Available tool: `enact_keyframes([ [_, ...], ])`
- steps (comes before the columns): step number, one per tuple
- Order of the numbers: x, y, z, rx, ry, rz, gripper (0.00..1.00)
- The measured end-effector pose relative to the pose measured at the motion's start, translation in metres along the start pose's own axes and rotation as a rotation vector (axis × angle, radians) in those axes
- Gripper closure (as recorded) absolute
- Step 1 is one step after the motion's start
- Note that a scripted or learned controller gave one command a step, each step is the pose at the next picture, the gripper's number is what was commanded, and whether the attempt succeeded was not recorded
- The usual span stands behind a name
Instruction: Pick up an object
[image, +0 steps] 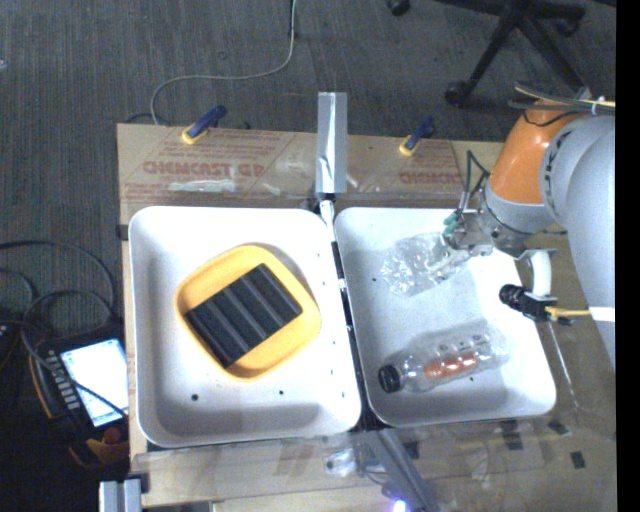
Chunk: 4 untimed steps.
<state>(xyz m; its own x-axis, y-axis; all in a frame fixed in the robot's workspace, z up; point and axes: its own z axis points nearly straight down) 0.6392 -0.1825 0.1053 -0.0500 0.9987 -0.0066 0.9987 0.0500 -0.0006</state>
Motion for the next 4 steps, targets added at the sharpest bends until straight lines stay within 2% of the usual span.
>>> enact_keyframes([
  [1,0.000,0.000,0.000,0.001,0.000,0.001,0.00],
  [2,0.020,-0.012,0.010,-0.015,-0.007,-0.034,0.00],
  [3,0.057,-0.011,0.010,-0.012,-0.007,-0.209,0.00],
  [4,0.038,0.006,0.013,0.014,0.021,-0.085,0.00],
])
